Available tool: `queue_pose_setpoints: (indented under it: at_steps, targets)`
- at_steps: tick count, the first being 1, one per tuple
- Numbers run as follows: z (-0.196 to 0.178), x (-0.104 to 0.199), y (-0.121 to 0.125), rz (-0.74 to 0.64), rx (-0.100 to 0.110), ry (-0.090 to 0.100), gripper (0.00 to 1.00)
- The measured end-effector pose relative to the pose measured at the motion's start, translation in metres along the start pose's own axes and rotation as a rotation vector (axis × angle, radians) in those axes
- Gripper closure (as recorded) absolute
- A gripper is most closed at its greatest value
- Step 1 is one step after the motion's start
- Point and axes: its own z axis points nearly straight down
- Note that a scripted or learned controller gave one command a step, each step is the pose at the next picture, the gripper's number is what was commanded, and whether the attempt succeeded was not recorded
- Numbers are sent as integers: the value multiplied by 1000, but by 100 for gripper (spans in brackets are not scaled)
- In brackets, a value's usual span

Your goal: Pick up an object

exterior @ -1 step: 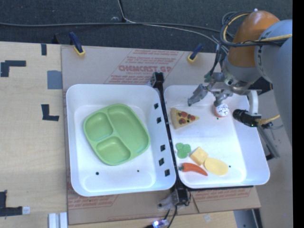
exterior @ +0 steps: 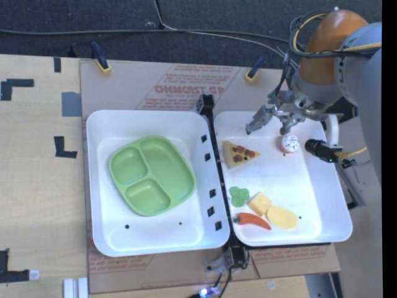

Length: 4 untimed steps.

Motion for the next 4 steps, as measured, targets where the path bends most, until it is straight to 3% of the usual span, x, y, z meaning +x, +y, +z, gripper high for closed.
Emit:
queue_pose_setpoints:
  at_steps: [2,3,4]
  targets:
    - [98,3,3,1,2,1,0]
    - [83,5,6,-2,-6,1,100]
    - [34,2,-2,1,-3,0,100]
